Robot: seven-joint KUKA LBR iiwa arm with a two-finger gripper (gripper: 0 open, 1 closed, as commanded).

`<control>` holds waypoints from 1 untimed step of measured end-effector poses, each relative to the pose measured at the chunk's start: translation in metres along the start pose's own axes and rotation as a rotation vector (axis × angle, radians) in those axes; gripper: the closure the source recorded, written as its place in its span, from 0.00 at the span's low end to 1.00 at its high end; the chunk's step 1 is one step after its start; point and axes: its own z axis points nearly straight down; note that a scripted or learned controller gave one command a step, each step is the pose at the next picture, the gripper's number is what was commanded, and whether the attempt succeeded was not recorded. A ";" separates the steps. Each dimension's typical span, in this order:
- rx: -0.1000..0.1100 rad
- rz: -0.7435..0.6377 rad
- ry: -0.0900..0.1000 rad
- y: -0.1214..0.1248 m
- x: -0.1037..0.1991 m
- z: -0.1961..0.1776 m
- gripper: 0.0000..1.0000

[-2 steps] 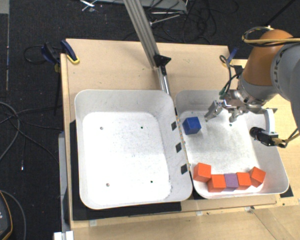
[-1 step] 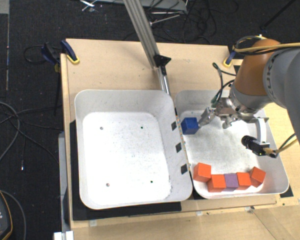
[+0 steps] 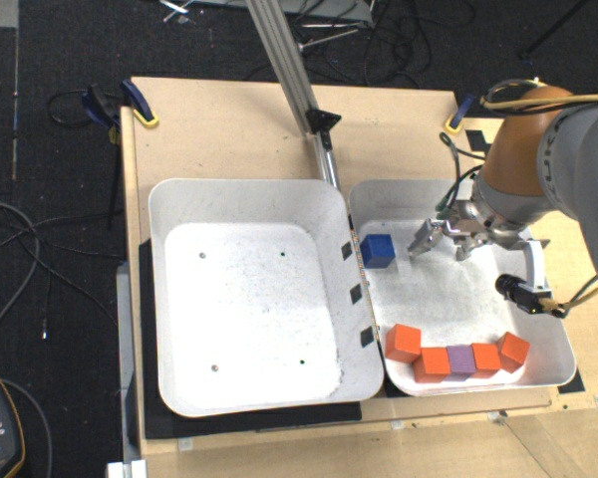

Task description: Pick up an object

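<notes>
Pale wooden bench (image 3: 229,127) on a dark carpeted floor (image 3: 50,167), cables trailing at left and top. Two shallow white bins side by side: left bin (image 3: 164,227) speckled, right bin (image 3: 379,197) holding the blocks. Metal pole (image 3: 284,58) slanting down to the seam between the bins. Arm (image 3: 548,157) cut off at the right edge, its bulk hiding part of the right bin's far corner. Gripper (image 3: 441,241) over the right bin, fingers spread apart, nothing between them. Blue block (image 3: 378,250) just left of the gripper, apart from it, near the bin's left wall. Orange blocks (image 3: 405,343) and one purple block (image 3: 460,358) lined along the near rim.
</notes>
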 end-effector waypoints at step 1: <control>-0.006 0.000 -0.003 0.035 -0.057 -0.032 0.00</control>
